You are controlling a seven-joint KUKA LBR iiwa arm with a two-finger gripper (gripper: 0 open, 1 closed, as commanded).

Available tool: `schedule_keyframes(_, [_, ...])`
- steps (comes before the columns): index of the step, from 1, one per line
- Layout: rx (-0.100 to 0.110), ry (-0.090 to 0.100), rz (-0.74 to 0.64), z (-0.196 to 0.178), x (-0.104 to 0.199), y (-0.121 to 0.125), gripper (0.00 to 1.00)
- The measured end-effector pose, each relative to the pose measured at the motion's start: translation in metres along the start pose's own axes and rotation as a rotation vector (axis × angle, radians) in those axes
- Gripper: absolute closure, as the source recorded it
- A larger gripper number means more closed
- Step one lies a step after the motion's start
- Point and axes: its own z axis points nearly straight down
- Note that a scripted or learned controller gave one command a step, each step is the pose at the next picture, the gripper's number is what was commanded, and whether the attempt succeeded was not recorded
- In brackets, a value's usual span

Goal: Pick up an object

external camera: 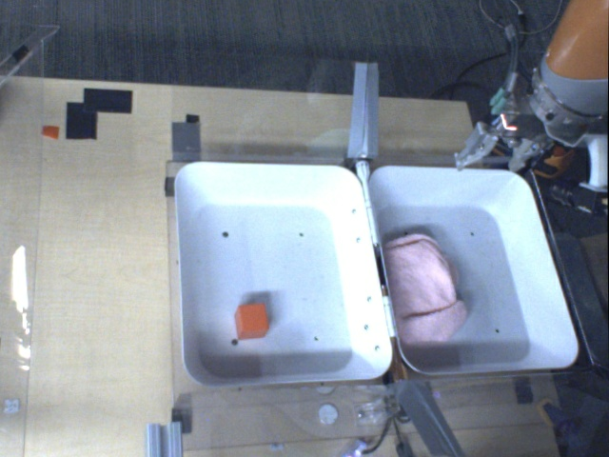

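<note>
From the overhead camera, the gripper (499, 147) hangs at the back right corner of the right bin (533, 255), just over its rim, jaws spread apart and holding nothing. Two candidates are on offer: a pink cloth (421, 284) bunched against the left wall of the right bin, and a small orange block (252, 321) in the front part of the left bin (285, 198).

The cloth looks the nearer pick. Best bet, I'd say: come down on its raised middle, away from the divider wall, so one jaw doesn't snag the rim between the bins. To the cloth's right, the bin floor gives room to descend. The block sits clear of its walls on all sides, an easy straddle, but it means a long reach across the divider. The desk (95, 255) is beyond.
</note>
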Motion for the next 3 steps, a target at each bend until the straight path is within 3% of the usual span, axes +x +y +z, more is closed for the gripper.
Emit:
schedule_keyframes(1, [0.0,0.0,-0.111,0.13,-0.024,-0.004,0.0])
schedule_keyframes(2, [-0.011,-0.003,-0.281,0.187,-0.006,-0.04,0.0])
schedule_keyframes(3, [-0.014,-0.004,-0.351,0.186,-0.011,-0.087,0.0])
